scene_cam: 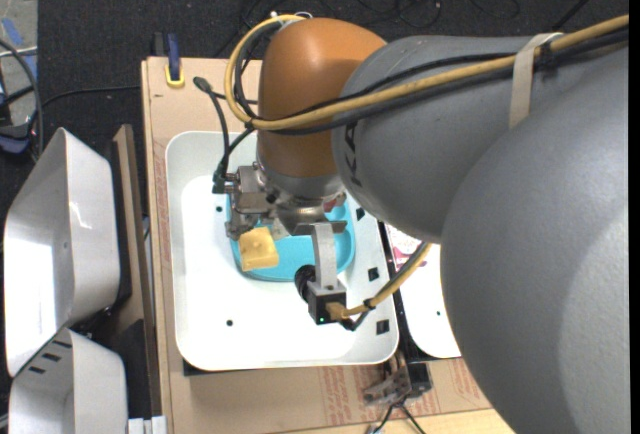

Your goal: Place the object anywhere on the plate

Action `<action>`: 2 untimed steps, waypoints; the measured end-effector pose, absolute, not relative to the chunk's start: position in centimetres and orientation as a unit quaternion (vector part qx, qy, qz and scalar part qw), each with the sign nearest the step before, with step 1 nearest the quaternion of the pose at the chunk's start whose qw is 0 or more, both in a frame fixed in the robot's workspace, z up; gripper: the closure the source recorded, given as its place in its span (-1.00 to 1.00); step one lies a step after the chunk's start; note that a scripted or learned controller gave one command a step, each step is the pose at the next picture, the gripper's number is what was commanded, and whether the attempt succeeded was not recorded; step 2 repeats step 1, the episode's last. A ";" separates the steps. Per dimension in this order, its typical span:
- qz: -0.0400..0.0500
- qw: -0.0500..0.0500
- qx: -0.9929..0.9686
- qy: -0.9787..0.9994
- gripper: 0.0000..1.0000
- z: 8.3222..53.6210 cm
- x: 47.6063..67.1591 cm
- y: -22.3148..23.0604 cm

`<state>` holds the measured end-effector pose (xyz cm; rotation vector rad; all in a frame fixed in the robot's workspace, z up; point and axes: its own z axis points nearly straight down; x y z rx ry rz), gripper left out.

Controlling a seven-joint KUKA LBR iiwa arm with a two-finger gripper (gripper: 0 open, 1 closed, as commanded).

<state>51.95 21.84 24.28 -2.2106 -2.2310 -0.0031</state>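
The yellow block (257, 249) lies on the blue plate (340, 247) in the left bin (200, 322), under the gripper (262, 207).

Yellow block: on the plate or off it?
On. The yellow block rests on the round blue plate near its left rim, inside the left white bin.

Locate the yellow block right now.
The yellow block lies on the left part of the blue plate in the left white bin, just below the arm's wrist.
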 end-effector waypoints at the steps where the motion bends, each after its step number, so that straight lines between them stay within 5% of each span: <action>1: 0.000 0.000 -0.706 -0.708 -1.00 24.3 52.0 21.5; 2: 0.000 0.000 -0.706 -0.708 -1.00 24.3 52.0 21.5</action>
